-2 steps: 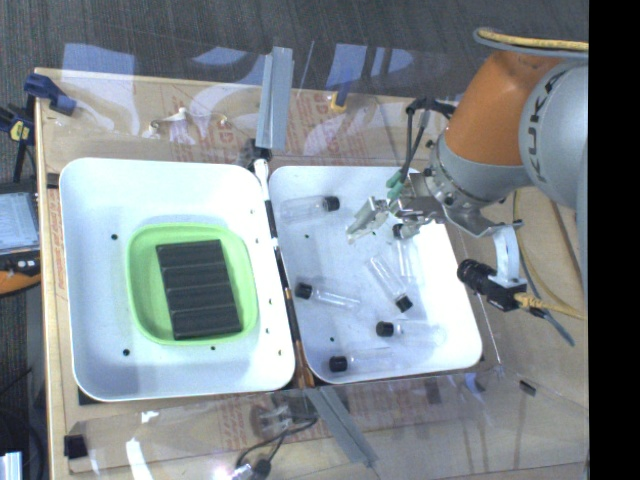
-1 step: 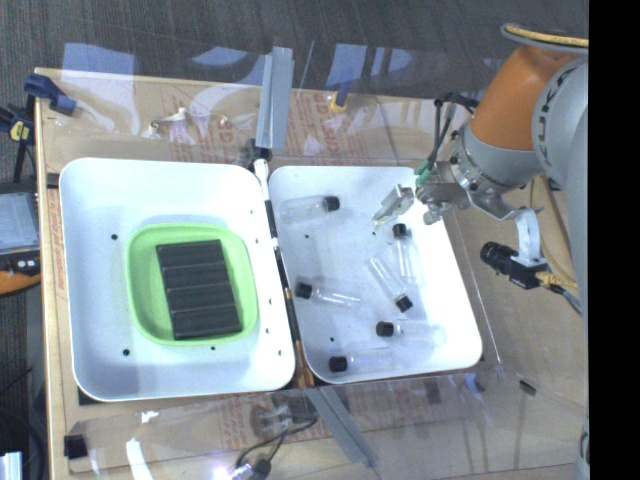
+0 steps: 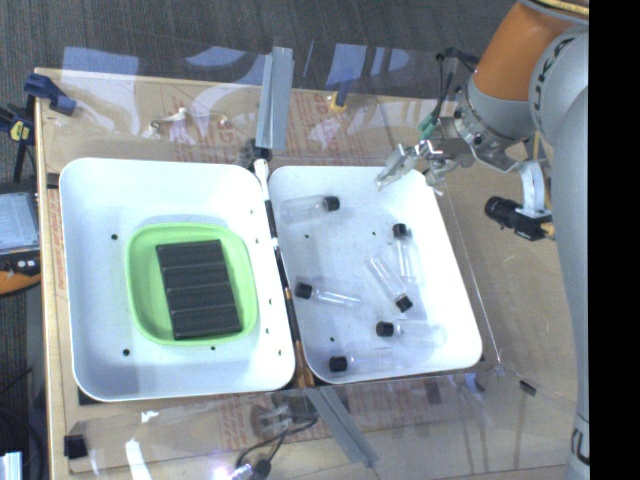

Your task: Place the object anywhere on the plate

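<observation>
Looking down at a slant, two shallow white bins are seen side by side on a desk (image 3: 100, 118) of tan board, with clear glossy sheeting laid over parts of it. The left bin (image 3: 90, 228) is smooth moulded plastic with rounded corners. A lime-green plate (image 3: 140, 268), squarish with soft corners, is seated in its middle, and a dark ribbed slab (image 3: 198, 288) made of four black bars is laid on that.

The right bin (image 3: 455, 298) is scattered with small clear vials, each a slim see-through tube with a black cap. One vial (image 3: 310, 206) is found toward 11 o'clock in the bin, another (image 3: 402, 248) near 2 o'clock, a longer one (image 3: 392, 286) around centre-right, one (image 3: 325, 294) at 9 o'clock near the bin wall, and black caps (image 3: 338, 364) toward 6 o'clock. So the task objects are all sat in the right bin, none on the plate.

The arm, grey metal with a glossy orange band (image 3: 525, 28), is brought in from 2 o'clock. The pincer (image 3: 395, 171) is hung over the right bin's far rim at about 1 o'clock, all thin shiny metal. It's too small and cluttered for the gap to be judged, so how far open can't be told. Nothing can be made out held in it.
</observation>
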Controlling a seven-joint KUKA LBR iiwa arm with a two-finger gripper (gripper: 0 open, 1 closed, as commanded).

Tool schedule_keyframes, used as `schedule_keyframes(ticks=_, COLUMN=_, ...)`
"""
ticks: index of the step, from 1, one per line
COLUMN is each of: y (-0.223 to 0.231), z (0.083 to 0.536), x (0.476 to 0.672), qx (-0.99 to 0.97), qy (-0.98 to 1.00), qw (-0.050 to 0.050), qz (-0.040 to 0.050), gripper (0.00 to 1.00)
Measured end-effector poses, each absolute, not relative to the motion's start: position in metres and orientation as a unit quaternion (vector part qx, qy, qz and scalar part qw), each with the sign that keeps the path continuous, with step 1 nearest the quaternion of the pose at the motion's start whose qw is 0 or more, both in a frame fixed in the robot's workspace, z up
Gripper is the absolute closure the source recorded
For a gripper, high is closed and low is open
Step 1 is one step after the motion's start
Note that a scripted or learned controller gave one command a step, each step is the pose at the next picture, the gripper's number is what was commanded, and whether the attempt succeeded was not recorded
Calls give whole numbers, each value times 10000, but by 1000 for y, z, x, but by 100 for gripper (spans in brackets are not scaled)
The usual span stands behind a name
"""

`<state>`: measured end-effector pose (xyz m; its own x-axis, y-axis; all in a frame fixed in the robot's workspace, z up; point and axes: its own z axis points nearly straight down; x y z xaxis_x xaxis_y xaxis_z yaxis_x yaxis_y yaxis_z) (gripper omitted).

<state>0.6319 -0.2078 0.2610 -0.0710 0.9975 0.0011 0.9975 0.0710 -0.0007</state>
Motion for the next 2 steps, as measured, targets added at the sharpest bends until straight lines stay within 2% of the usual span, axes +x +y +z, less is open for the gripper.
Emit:
schedule_keyframes(ticks=1, y=-210, z=342, x=657, qx=-6955, qy=-7186, qw=0, qz=-7, gripper=0)
schedule_keyframes(ticks=2, y=-208, z=343, x=658, qx=-7201, qy=-6939, qw=6, qz=-4, gripper=0)
